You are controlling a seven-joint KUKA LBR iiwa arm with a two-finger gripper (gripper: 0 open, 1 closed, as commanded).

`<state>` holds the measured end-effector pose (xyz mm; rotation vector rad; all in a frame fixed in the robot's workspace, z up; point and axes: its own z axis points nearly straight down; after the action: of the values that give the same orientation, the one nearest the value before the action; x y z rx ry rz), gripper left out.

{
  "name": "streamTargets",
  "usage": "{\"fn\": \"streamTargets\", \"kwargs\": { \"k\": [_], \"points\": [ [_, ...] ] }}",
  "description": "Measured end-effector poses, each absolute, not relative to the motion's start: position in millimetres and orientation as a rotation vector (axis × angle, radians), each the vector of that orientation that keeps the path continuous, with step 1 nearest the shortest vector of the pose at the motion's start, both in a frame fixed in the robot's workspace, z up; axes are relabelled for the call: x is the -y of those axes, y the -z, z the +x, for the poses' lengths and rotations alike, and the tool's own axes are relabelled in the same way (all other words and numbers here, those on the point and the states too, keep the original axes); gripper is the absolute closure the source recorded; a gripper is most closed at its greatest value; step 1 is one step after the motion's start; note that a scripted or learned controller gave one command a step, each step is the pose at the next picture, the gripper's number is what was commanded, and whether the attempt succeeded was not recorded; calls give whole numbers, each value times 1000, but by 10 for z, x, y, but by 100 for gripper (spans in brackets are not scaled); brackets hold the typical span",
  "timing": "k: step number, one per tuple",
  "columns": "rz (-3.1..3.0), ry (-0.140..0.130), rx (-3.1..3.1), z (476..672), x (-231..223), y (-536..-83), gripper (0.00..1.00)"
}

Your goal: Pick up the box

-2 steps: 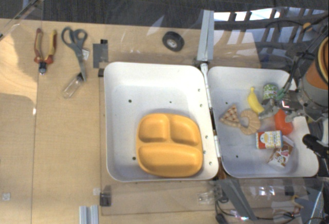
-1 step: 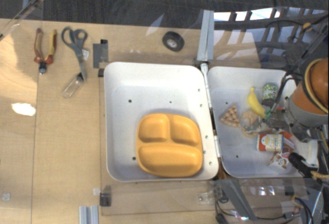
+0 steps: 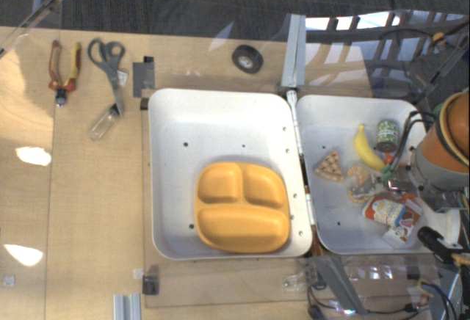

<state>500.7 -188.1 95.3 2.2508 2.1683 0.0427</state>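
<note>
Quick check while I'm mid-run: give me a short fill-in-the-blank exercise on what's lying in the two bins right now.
1. The yellow three-compartment plastic tray lies in the ____ white bin as the camera sees it.
2. The yellow plastic banana lies in the same bin as the red and white carton box, the ____ one.
3. The small can with a green label stands just ____ of the banana in the picture.
4. The triangular toy pizza slice lies to the picture's ____ of the banana.

Missing words: left; right; right; left
</note>
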Motion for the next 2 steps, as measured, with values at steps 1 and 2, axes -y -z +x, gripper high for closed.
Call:
{"fn": "streamTargets", "kwargs": {
  "k": [1,2],
  "points": [
    [2156,-25,-2251,4966,1727,-941,0],
    [2194,-25,-2220,4977,1733,-940,0]
  ]
}}
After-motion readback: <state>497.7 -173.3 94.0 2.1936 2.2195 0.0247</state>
